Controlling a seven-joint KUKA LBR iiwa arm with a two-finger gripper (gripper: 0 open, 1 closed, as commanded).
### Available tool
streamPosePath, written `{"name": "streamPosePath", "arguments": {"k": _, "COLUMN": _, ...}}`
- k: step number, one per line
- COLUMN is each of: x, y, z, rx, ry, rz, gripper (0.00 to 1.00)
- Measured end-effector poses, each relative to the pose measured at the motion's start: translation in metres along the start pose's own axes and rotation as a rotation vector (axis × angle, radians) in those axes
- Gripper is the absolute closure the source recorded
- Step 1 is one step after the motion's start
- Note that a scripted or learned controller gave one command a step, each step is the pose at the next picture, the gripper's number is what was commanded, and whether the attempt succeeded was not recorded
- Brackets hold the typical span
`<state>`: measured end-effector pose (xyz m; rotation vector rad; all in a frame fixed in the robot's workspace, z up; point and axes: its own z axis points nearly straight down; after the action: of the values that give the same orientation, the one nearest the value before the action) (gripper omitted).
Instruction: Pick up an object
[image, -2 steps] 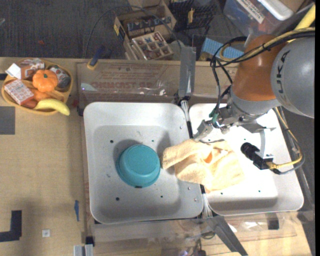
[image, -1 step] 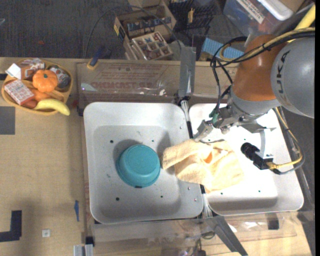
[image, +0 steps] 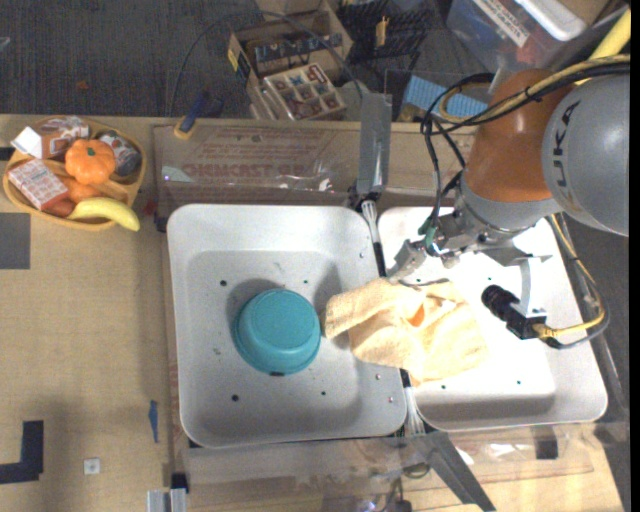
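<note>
A teal bowl (image: 278, 331) sits upside down near the middle of the left bin (image: 200, 250). A pale yellow cloth (image: 405, 330) lies crumpled across the divide, draped over the left bin's right edge and the right bin's (image: 570, 390) left edge. The gripper (image: 425, 250) hangs over the right bin's upper left corner, just above the cloth's top edge; whether it is wide or narrow cannot be told, and nothing shows between its tips. A basket (image: 70, 175) of toy fruit rests at the bench's upper left corner.
</note>
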<state>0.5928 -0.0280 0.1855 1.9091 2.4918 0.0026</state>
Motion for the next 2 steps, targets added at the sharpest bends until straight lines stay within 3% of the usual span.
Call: {"name": "streamPosePath", "arguments": {"k": 2, "x": 0.0000, "y": 0.0000, "z": 0.0000, "rx": 0.000, "ry": 0.000, "rz": 0.000, "gripper": 0.00}}
